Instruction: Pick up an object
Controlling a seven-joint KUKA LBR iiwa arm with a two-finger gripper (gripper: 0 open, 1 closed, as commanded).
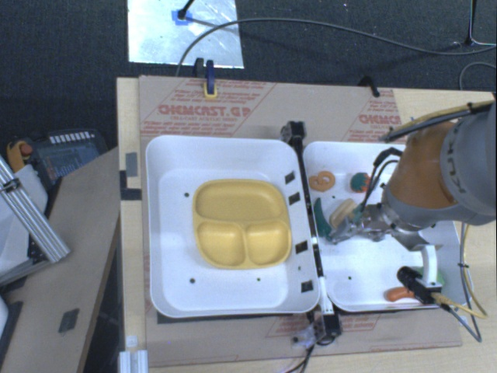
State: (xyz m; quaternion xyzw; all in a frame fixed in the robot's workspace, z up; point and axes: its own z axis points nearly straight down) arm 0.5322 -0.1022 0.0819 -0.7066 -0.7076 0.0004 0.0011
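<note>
Camera view: the arm's jaws (339,228) are low in the right bin (353,290), near its left wall; whether they are released or clenched cannot be told. A tan-and-green object (339,211) lies touching or just above them. An orange ring (321,181) and a green piece (359,182) sit farther up. The yellow divided tray (239,223) rests to their left, in the left bin (167,208).
</note>
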